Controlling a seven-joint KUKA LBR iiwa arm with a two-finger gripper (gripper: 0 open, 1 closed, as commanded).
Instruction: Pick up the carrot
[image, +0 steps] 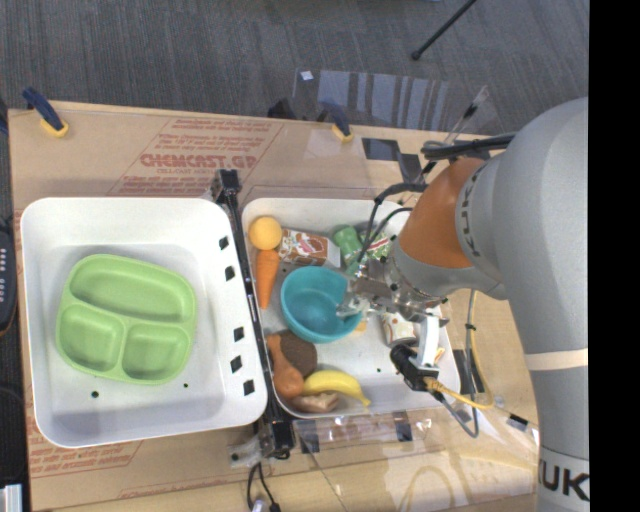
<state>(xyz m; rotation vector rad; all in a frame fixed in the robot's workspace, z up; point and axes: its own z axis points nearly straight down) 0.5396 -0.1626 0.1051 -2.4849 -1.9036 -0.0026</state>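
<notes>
The carrot (267, 277) lies along the left wall of the right bin (330, 207), thick end up by a yellow ball (265, 233) that it touches or nearly touches, tip pointing down toward the near side. It is hemmed in: the bin wall and the black clips on the divider sit tight on its left, and a teal bowl (315, 302) crowds it just on the right, so there is barely a gap on either flank. Below the carrot, a brown lump (298, 352), an orange-brown piece (287, 380) and a banana (334, 383) fill the near left corner. A small printed packet (303, 246) and a green thing (348, 239) lie along the far wall. The grey arm (520, 230) comes in from the right with its orange band over the bin's right half, and the tool (372, 300) hangs over the bowl's right rim, well apart from the carrot with the bowl between them. I cannot tell how far apart its jaws stand, nor whether it has hold of anything; cables and brackets clutter that spot. The left bin (40, 230) holds a green divided plate (125, 318), with bare white floor all round it. The brown table (150, 140) shows open beyond both bins.
</notes>
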